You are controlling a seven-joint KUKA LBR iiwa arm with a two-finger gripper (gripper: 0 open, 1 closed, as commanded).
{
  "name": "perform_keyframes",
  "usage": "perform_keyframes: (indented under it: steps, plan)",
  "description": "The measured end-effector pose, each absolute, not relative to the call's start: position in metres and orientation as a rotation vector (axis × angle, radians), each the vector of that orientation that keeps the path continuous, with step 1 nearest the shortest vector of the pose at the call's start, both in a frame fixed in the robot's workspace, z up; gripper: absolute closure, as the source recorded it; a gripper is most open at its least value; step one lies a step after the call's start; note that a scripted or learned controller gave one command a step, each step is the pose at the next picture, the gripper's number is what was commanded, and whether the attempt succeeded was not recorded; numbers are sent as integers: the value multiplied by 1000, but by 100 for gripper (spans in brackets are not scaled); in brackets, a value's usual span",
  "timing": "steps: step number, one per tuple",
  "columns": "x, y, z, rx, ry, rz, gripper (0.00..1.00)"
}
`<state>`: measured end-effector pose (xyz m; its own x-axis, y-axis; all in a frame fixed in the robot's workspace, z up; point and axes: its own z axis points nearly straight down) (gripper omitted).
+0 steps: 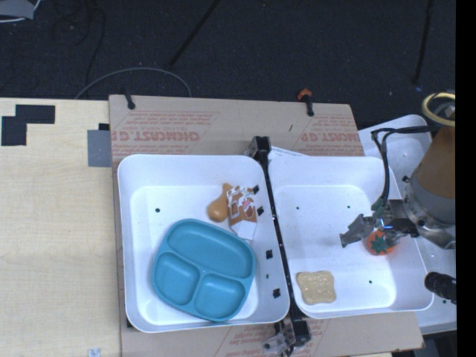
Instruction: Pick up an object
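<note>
- Arm (439, 177) comes in from the right, wrist down low over the right bin (338, 199), near that bin's right wall.
- Gripper (372, 234) sits at the right side of the right bin, dark finger parts reaching left toward the bin's middle.
- Small orange object with green and blue bits (381, 243) is right at the gripper tip, on or just above the bin floor. Too small and blurred to say what it is.
- Finger state: cannot tell. Tips merge with the orange object and the wrist hardware, so no call on spread, closed, or clamped on it.
- Tan flat piece like a slice of toast (316, 287) lies flat on the right bin floor near the front edge, left of the gripper and well apart from it.
- Left bin (137, 199) holds a blue divided plate (203, 269), three compartments, tilted a little, taking up most of the floor toward the front.
- Brown and white toy bundle (234, 205) sits just behind the plate, near the divider between the bins; a pale scrap under it touches the plate's rear rim.
- Both bins rest on a cardboard sheet (223, 129) on the wooden bench (52, 236).
- Black cable (383, 155) loops above the wrist.
</note>
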<state>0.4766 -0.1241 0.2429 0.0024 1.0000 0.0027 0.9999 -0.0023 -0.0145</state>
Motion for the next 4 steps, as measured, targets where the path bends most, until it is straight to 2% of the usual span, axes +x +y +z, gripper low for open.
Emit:
perform_keyframes:
  steps: [1, 2, 4]
  plan:
    - [479, -124, 248, -2219, -2219, 3, 0]
    - [476, -129, 186, -2216, -2214, 8, 0]
    - [479, -125, 90, -2222, -2217, 0, 0]
